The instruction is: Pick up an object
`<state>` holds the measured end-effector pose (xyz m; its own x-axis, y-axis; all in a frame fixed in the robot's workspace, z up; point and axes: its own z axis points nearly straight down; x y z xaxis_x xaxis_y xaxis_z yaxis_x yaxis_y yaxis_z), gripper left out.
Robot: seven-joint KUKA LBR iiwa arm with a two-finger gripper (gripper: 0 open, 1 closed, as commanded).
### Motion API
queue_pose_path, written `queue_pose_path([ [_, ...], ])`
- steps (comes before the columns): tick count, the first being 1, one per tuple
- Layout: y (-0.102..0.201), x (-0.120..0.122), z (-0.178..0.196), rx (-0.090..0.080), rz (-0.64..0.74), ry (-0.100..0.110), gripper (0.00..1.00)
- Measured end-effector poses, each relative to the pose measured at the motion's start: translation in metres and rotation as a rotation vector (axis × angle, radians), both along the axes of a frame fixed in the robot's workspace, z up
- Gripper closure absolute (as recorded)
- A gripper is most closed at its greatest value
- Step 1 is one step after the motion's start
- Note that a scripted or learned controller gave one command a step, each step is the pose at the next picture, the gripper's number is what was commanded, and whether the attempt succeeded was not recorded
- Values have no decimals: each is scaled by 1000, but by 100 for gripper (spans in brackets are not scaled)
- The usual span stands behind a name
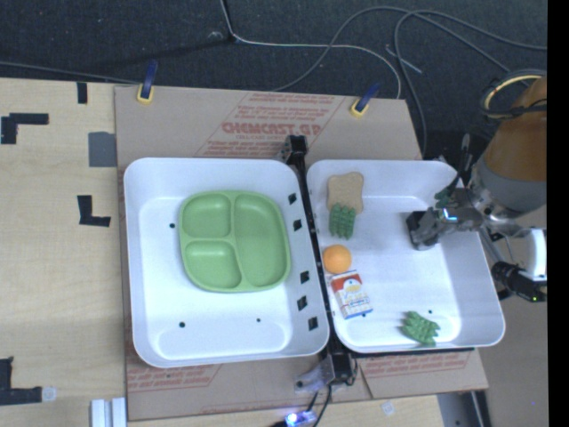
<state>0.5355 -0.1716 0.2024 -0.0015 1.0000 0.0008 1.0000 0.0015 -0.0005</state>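
The right bin [462, 327] holds a slice of toast [345, 189], a green ridged piece [342, 221], an orange ball [337, 259], a small red-and-white carton [352, 294] and a green leafy piece [420, 327]. My gripper [423, 229] hangs low over the right bin's upper right part, well to the right of the toast and the orange ball. Nothing shows between its dark fingers. The arm enters from the right edge.
A green divided plate [236, 241] lies in the left bin [151, 327]. A black divider with clips [307, 265] runs between the bins. Cables [356, 34] trail over the dark floor behind the cardboard-covered bench.
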Motion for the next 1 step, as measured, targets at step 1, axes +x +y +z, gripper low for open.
queue_pose_path([
  [1, 63, 13, 3, 2, 6, 0, 100],
])
